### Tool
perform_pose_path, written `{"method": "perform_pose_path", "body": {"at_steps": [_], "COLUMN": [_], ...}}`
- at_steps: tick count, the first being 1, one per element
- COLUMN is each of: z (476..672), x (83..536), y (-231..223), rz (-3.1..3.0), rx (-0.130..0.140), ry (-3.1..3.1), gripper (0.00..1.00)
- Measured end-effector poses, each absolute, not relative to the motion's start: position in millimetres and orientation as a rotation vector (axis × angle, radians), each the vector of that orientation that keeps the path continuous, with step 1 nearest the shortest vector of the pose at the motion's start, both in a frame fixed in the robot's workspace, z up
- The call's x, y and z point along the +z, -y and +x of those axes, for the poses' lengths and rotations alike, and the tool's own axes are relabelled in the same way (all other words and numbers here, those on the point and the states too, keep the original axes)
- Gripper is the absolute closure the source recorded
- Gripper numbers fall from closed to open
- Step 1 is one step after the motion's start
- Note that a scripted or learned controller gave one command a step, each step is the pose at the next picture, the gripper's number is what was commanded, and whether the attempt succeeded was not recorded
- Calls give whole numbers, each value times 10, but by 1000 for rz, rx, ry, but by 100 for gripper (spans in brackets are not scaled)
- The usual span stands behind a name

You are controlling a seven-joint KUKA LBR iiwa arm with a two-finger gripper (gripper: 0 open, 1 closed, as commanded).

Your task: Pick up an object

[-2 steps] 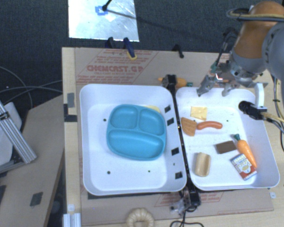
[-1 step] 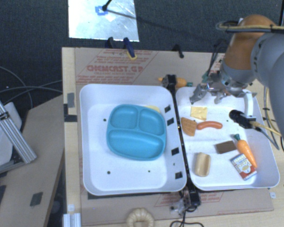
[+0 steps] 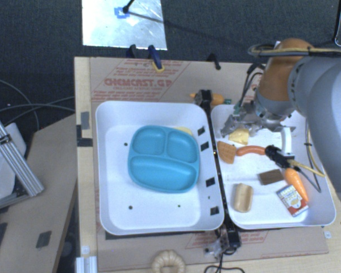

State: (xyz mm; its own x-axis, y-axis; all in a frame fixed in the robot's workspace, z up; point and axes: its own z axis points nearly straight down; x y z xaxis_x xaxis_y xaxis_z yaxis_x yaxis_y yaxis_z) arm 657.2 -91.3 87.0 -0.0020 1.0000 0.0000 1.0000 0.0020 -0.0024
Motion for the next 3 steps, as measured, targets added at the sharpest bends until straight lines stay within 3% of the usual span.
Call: {"method": "perform_pose_path", "body": {"at_steps": [1, 2, 3], "z": [6580, 6619, 6636], "x": [852, 1012, 1516], "y": [912, 921, 1015], "rz": [-2221, -2228, -2225], "rx": [-1, -13, -6], "ry": [2224, 2232, 2225], "gripper": [0, 100, 100]}}
